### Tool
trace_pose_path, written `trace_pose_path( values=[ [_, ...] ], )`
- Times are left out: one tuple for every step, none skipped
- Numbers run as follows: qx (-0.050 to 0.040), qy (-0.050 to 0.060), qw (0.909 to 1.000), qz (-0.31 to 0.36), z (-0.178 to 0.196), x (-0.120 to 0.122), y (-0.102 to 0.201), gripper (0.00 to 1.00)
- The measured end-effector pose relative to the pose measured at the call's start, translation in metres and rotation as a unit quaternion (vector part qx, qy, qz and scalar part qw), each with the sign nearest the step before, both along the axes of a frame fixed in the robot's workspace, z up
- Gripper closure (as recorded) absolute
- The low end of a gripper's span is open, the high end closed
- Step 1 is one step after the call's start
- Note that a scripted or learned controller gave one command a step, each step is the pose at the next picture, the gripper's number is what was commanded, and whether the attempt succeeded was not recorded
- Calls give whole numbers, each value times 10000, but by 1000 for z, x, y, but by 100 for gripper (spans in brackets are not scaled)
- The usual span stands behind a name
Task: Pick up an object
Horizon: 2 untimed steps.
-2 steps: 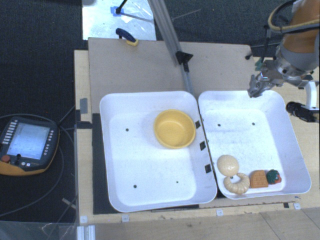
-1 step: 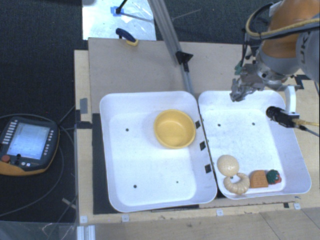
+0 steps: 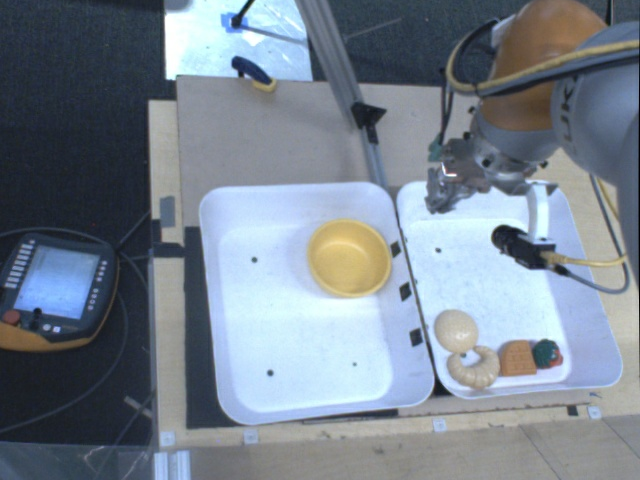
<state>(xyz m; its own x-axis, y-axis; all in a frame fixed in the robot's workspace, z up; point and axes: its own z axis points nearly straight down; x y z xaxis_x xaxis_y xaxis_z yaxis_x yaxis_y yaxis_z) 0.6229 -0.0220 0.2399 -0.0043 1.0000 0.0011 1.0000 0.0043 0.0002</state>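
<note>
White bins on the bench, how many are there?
2. The left bin holds a yellow bowl; the right bin sits beside it, with small items at its near edge.

cam: 1 fixed overhead | slanted down | mid-range | covers both bins (image 3: pixel 300 408) | arm (image 3: pixel 590 98) enters right

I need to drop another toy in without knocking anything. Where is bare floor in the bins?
Left bin: bare all around the yellow bowl, widest at its near side. Right bin: bare middle, below the pincer. Its near end is crowded: egg, ring, orange toy.
</note>
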Motion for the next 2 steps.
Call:
trace_pose_path(
  values=[
    [0,0,10000,1,-7,-21,57,100],
    [1,-1,10000,-3,-4,-35,104,100]
  ],
)
